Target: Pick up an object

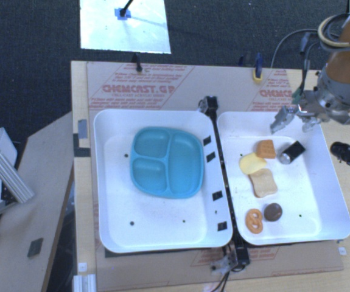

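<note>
Behind the white bins (162, 239), the board (141, 87) reads "CHEMCAST GP". Above the right bin's black cylinder (292, 152), the gripper (296, 118) hangs spread, holding nothing.

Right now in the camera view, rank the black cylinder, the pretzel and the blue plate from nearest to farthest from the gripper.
Measured from the gripper:
1. Black cylinder, right bin, just below the gripper.
2. Pretzel, right bin, near its front edge.
3. Blue plate, a divided one in the left bin, across the divider.
</note>
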Motion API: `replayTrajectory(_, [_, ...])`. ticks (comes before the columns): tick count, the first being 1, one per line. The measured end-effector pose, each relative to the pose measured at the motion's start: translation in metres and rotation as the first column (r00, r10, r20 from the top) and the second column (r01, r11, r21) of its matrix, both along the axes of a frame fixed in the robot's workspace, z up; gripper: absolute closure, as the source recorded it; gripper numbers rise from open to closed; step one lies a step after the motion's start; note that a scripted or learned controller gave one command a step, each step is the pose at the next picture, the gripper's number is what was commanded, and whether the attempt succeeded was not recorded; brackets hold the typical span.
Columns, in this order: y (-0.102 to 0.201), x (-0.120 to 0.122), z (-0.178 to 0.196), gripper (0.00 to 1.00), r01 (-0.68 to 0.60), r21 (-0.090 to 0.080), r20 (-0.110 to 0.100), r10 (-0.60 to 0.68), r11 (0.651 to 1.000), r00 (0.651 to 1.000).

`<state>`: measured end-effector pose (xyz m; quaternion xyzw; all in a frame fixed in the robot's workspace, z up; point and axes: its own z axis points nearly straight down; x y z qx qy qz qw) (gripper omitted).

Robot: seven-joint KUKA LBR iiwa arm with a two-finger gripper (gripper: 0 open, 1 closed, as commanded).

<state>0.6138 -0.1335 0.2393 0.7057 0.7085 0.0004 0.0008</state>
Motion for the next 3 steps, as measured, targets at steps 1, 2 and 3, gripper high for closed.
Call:
replayTrajectory(1, [0.001,-0.006,-0.061,0.00,0.002,0.001,-0.005,-0.002,1.000,1.000])
replayTrajectory(2, [-0.004,-0.008,-0.122,0.00,0.003,0.001,-0.004,-0.003,1.000,1.000])
replayTrajectory(3, [-0.003,-0.004,-0.152,0.00,0.004,0.002,0.008,-0.004,1.000,1.000])
